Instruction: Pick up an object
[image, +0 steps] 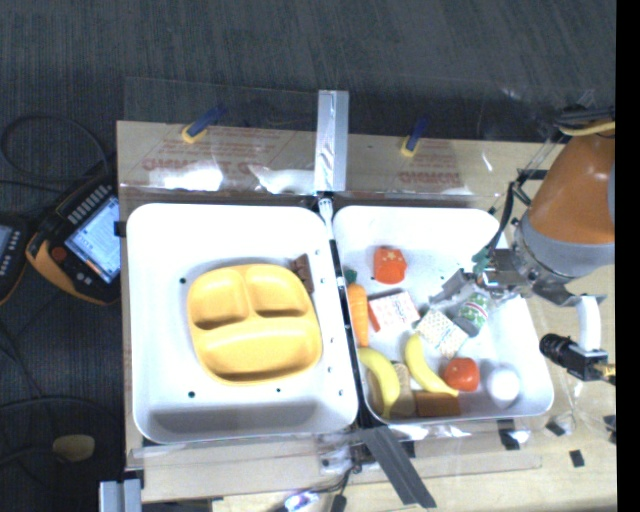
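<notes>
My gripper (468, 288) hangs low over the right part of the right bin (440, 222), reaching in from the right below the orange band (578, 190). Just under it lies a small green-and-white can (474, 313), beside a checkered packet (440, 333). Also in this bin are a red pepper (390, 264), a carrot (357, 313), a red-and-white box (393, 309), two bananas (381, 380) (424, 365), a tomato (461, 373), a white ball (502, 384) and a brown block (431, 405). Whether the gripper touches the can cannot be made out.
The left bin (160, 300) holds a yellow divided tray (255, 320) with a small brown item (303, 269) at its far right corner. A metal divider strip (331, 140) stands behind the bins. A handheld pendant (85, 245) lies off the bench at left.
</notes>
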